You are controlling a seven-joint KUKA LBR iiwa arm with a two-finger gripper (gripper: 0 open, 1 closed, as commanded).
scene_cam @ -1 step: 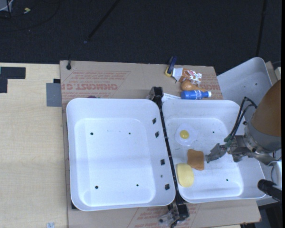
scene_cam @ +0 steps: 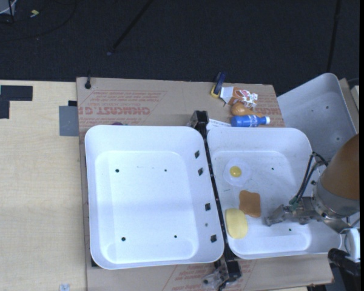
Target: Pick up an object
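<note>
1 fixed camera hangs above the bench (scene_cam: 36,180), looking down at a slant on the 2 white bins: the left bin (scene_cam: 103,162) and the right bin (scene_cam: 291,144). Dark floor (scene_cam: 170,29) fills the far side. The arm (scene_cam: 343,174) enters from the right edge.

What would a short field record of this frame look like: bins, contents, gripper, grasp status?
right bin: fried egg toy, brown piece, pale yellow piece
left bin: bare white floor visible
gripper: low in right bin, right of the brown piece
grasp status: nothing seen between the fingers
behind bins: blue bottle, small toys on cardboard
</note>
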